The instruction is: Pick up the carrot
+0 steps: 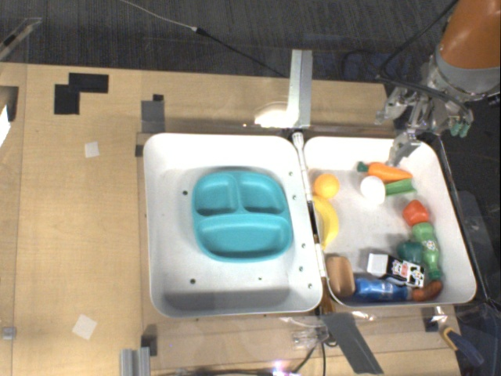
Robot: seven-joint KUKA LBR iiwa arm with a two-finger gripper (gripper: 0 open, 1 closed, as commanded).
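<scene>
In the right bin [462,233], near its far wall, the carrot [387,171] lies flat with a white ball [373,189] and a green vegetable [398,186] close against its near side. The gripper [405,146] hangs just above the carrot's far right end; whether it is spread or pressed together I cannot tell. A good pick would probably come straight down across the carrot's narrow width, clear of both neighbours.

An orange carrot with a green top [381,169], a teal sectioned plastic tray [239,214] and a yellow banana [328,221] are seen.
</scene>
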